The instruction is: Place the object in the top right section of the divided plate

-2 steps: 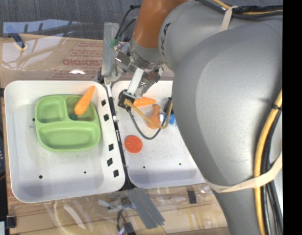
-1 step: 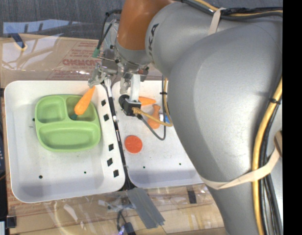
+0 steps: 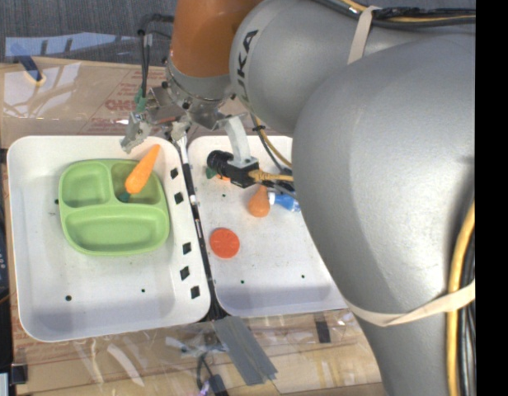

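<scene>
The carrot (image 3: 143, 169) blocks the divided plate's (image 3: 114, 236) top right section; other sections lie open.

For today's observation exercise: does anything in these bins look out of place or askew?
The carrot stands out: it lies tilted in the top right section of the green divided plate, its upper end poking over the rim rather than lying flat inside. The gripper hangs just above it.
</scene>
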### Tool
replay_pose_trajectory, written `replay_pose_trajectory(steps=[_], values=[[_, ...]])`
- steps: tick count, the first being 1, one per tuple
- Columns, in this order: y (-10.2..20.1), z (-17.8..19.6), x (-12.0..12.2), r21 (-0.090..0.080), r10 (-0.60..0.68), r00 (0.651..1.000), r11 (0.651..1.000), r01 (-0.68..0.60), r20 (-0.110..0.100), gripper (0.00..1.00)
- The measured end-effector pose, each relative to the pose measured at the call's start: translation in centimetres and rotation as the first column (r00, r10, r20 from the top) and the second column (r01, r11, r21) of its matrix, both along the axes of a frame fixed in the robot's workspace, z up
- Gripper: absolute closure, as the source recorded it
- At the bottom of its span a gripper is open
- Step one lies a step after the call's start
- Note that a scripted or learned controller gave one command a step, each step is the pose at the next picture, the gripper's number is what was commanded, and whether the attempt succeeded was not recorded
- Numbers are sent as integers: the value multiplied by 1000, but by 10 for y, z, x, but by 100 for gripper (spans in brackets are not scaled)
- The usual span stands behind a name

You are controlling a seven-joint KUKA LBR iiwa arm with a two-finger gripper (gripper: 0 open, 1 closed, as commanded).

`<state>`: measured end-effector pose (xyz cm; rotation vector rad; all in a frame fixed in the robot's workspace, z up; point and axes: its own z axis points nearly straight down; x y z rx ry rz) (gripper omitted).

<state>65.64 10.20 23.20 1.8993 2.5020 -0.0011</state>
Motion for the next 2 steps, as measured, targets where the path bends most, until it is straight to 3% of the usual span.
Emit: replay_pose_trajectory(steps=[1, 2], values=[[2, -42, -9, 1, 255, 967, 967, -255, -5, 0], [-73, 84, 0, 0, -159, 987, 987, 159, 1, 0]])
